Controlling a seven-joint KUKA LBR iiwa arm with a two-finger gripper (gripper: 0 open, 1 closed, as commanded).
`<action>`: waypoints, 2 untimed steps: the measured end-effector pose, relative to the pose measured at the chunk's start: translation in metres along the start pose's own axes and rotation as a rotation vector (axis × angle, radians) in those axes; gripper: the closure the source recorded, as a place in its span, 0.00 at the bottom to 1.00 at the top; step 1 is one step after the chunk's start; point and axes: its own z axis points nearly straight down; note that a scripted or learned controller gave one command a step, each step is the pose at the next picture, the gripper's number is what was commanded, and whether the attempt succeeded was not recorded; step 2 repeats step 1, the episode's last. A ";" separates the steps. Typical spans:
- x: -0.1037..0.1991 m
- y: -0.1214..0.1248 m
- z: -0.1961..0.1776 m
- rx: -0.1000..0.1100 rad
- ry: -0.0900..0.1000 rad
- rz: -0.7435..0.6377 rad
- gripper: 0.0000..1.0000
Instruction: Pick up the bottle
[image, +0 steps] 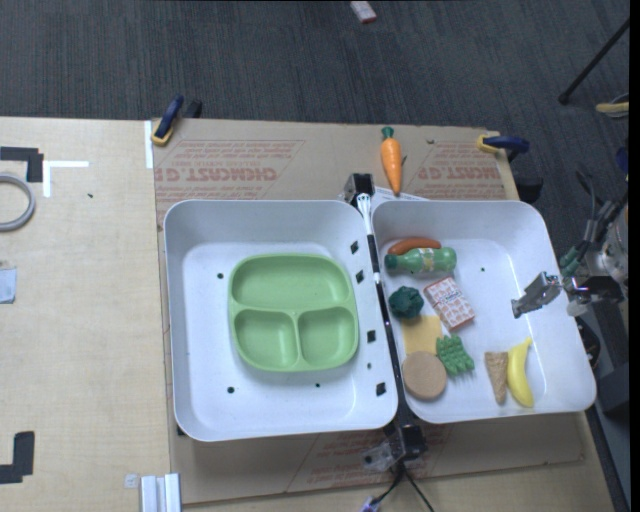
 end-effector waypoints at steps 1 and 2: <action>0.000 0.000 -0.009 0.000 -0.001 0.000 1.00; 0.000 0.000 -0.009 0.000 -0.001 0.000 1.00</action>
